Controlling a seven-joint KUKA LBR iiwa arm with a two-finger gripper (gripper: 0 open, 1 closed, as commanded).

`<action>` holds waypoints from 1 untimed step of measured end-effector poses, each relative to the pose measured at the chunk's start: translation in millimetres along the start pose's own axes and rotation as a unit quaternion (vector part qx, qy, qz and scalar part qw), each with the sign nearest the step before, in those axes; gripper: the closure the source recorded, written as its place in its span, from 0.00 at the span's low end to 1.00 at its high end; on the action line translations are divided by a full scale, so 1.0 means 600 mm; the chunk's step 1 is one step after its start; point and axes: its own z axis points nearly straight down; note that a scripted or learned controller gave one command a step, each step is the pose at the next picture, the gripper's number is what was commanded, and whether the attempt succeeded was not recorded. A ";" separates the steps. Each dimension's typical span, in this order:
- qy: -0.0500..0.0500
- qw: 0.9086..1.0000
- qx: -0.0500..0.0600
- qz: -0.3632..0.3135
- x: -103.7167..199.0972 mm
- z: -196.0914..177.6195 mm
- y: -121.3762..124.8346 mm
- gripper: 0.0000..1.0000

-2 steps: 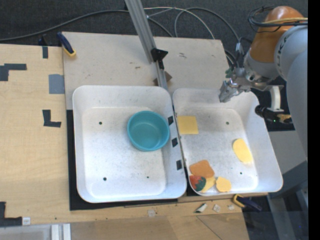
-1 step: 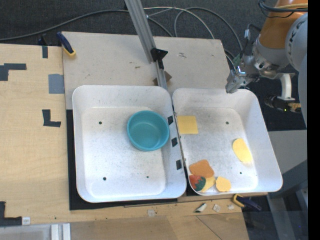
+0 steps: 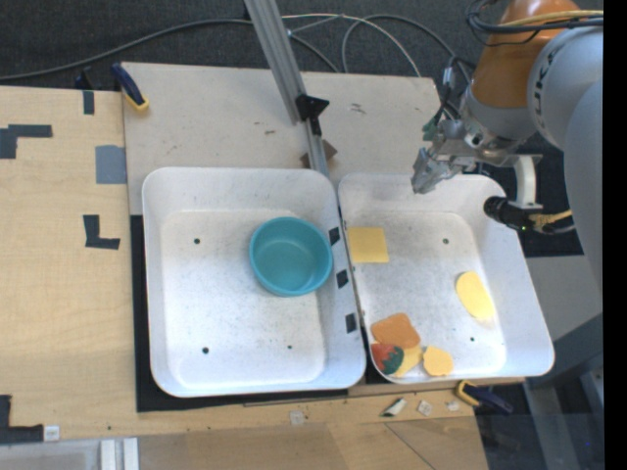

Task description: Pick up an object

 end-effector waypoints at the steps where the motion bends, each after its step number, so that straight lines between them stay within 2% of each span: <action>1: 0.000 1.000 0.001 0.000 0.087 0.013 -0.029 1.00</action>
